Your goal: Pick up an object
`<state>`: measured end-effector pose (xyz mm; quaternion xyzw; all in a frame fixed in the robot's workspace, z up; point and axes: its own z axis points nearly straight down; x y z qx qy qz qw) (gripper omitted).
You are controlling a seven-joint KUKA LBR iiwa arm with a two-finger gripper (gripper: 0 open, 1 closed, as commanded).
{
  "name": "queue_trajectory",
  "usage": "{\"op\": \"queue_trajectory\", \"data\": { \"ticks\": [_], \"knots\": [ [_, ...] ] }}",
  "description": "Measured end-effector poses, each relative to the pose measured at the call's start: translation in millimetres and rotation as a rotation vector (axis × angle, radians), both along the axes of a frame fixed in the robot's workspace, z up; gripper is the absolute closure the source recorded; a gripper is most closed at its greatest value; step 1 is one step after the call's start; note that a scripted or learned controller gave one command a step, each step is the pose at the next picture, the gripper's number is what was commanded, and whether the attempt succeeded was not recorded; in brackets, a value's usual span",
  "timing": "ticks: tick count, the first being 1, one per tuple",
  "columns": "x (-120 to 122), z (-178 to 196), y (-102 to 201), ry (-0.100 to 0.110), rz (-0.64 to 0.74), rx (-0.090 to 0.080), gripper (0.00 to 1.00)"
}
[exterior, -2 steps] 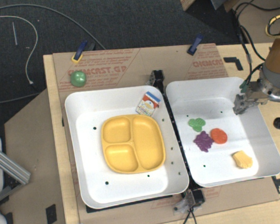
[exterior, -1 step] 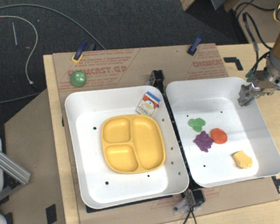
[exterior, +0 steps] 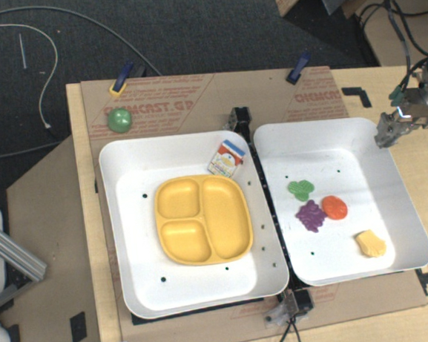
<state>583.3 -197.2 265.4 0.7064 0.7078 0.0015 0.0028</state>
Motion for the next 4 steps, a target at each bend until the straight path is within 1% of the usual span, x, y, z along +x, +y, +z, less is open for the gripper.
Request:
{"op": "queue_trajectory", "data": {
  "ticks": [1, 2, 3, 4],
  "knots": [
    [3, -10, 57, 0.008, 0.004, 0.004, 1.00],
    [-12, -18, 116, 0.010, 0.004, 0.005, 1.00],
    [-21, -31, 175, 0.010, 0.005, 0.006, 1.00],
    [-22, -25, 224, 0.006, 0.004, 0.004, 1.00]
  ]
}}
